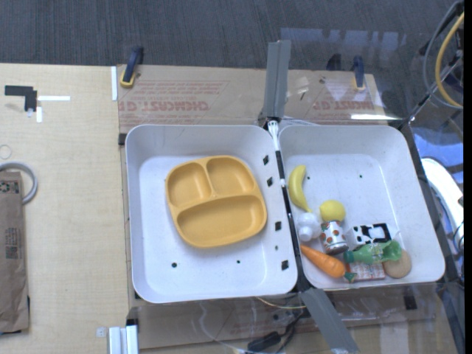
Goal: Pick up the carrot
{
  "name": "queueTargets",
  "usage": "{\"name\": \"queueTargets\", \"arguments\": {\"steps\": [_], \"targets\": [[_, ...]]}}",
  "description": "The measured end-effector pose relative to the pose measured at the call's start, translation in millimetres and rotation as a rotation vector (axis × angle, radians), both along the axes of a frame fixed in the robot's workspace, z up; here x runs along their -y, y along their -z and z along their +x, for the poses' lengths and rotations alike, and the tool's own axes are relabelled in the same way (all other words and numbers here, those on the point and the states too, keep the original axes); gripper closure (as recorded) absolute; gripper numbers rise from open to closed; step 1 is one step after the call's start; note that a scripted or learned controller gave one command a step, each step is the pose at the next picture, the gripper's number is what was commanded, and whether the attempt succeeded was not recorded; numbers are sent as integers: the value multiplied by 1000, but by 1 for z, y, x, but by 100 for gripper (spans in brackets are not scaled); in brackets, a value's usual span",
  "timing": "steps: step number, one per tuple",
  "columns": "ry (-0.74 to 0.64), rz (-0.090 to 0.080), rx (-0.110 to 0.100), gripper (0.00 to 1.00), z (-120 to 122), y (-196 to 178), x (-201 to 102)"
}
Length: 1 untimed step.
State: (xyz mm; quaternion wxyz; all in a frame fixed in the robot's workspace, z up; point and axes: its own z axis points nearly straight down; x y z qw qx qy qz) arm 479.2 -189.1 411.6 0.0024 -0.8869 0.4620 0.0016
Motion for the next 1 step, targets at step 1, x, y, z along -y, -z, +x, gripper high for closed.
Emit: {"name": "queueTargets", "arguments": {"steps": [1], "targets": [[-456,1,1,0,0,10,-46]]}}
